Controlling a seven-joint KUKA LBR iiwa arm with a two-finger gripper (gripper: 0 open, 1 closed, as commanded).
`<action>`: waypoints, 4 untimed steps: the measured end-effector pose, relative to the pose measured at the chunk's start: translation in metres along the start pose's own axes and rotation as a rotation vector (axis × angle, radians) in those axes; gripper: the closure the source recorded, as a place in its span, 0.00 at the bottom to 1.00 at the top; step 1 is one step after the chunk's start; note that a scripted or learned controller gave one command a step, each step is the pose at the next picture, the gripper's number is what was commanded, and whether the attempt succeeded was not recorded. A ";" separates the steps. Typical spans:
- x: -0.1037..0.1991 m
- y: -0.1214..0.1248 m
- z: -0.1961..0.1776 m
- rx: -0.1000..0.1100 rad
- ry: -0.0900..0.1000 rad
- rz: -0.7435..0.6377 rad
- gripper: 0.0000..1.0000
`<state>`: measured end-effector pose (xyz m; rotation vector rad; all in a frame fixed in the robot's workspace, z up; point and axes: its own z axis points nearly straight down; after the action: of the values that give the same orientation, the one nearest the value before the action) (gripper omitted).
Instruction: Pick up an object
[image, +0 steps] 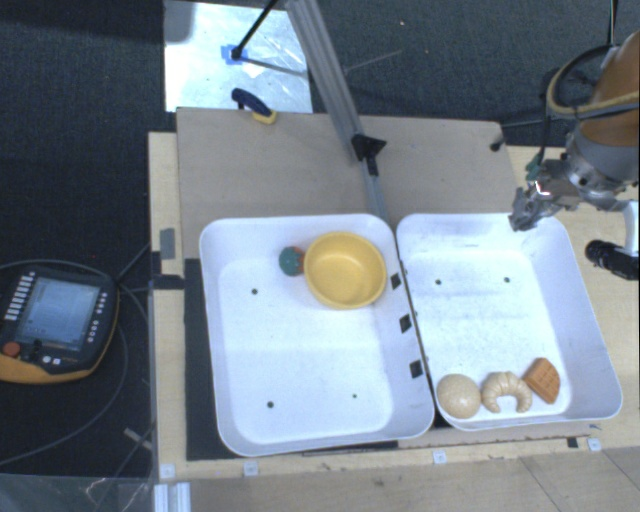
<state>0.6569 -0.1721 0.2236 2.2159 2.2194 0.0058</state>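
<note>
White plastic, 2 shallow bins side by side on the bench. The left bin has a yellow bowl up near its far right corner, with a small dark green ball touching the bowl's left side. The right bin keeps its things along the near edge: a pale round bun at the left, a croissant just beside it, and an orange-brown waffle at the right, close against the croissant.

The arm comes in from the right, orange band showing above the grey wrist. The gripper hangs at the far right corner of the right bin, about over its rim. It is dark and small from here, and I cannot tell how it is set. Nothing shows in it.

The 3 bakery pieces lie well apart from the gripper, at the opposite, near end of the same bin. The bowl and ball sit off to its left, across the divide between the 2 bins.

A teach pendant rests on the dark floor to the left of the bench.
</note>
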 end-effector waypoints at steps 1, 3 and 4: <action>0.000 0.001 -0.028 0.004 0.001 0.001 1.00; 0.110 0.006 -0.024 0.005 0.002 -0.004 1.00; 0.170 0.007 -0.028 0.006 0.003 -0.004 1.00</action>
<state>0.6638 -0.0024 0.2510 2.2155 2.2281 0.0025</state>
